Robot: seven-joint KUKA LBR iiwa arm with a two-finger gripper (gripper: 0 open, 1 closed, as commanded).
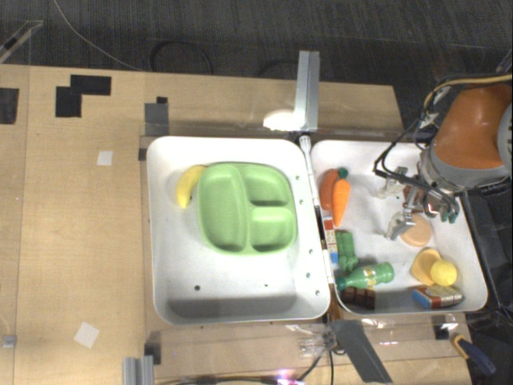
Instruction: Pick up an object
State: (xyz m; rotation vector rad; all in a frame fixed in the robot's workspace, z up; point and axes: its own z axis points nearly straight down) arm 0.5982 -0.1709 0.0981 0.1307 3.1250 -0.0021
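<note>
The gripper [403,220] hangs low over the right bin [365,175], and its metal parts and cables crowd together, so I cannot tell how it stands. Just below it lies a pale round disc [418,233], partly covered by the gripper; it looks like a cookie, but this is not sure. The arm [473,131] is cut off at the right border.

In the same bin there are a carrot [340,199] beside an orange-red piece [328,189], a green bottle [367,276], a green block [345,249], a dark brown thing [358,298] near the front wall, hard to name, and a yellow ball [443,273] on a yellow cup [426,261]. A small box [437,297] is in the corner.

The left bin [176,287] holds a green divided tray [244,207], which hides part of a banana [187,185].

The bench [72,239] is light wood with black marks, and behind it is dark carpet [200,14].
</note>
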